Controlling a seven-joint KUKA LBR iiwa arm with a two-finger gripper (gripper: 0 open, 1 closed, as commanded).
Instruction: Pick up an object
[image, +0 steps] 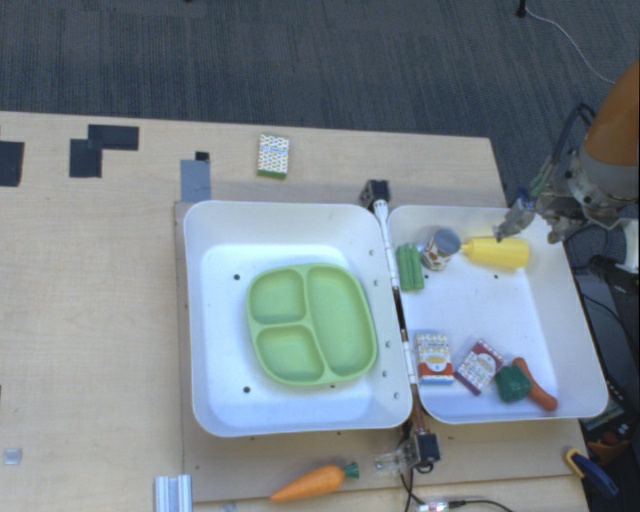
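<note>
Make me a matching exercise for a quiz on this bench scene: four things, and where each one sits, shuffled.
Things:
1. green divided tray
2. yellow object
3. toy carrot
4. patterned small box

Places:
A. on the bench below the bins
B. in the left bin
C. on the bench above the bins
D. in the right bin, near the gripper

Pairs: 1-B, 2-D, 3-A, 4-C

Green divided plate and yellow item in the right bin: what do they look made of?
The green divided plate looks like moulded plastic with a smooth matte finish: even colour, rounded compartment ridges. The yellow item also looks like plastic, probably toy food, slightly glossy with a soft highlight; too small to be sure.
</note>
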